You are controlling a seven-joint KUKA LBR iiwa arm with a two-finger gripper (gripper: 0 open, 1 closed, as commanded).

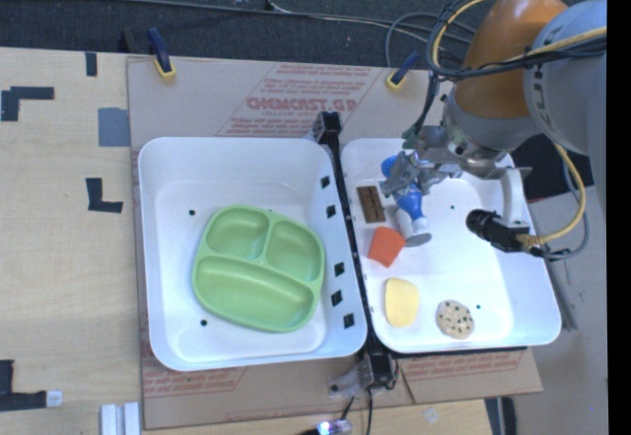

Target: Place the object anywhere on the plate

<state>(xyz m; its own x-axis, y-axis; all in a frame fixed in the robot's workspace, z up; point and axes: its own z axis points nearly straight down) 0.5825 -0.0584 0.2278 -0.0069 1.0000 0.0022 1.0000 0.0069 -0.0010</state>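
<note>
**Plate bare; transfer not yet made**

Near edge, R bin (513, 310): cookie (455, 319) at 5 o'clock, yellow piece (400, 303) just beside it at 7. Orange block (386, 247) mid-bin, brown bar (370, 204) at 10. L bin (158, 226): green plate (258, 267) w/ three sections, nothing on it. Farther back, gripper (412, 216) hangs over R bin at approx 11 o'clock, near orange block; grip width can't tell, no item seen held. Judgement: pick and placement both outstanding.

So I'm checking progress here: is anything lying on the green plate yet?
No. The green plate sits bare in the left bin, while the orange block, yellow piece and cookie lie in the right bin.
</note>
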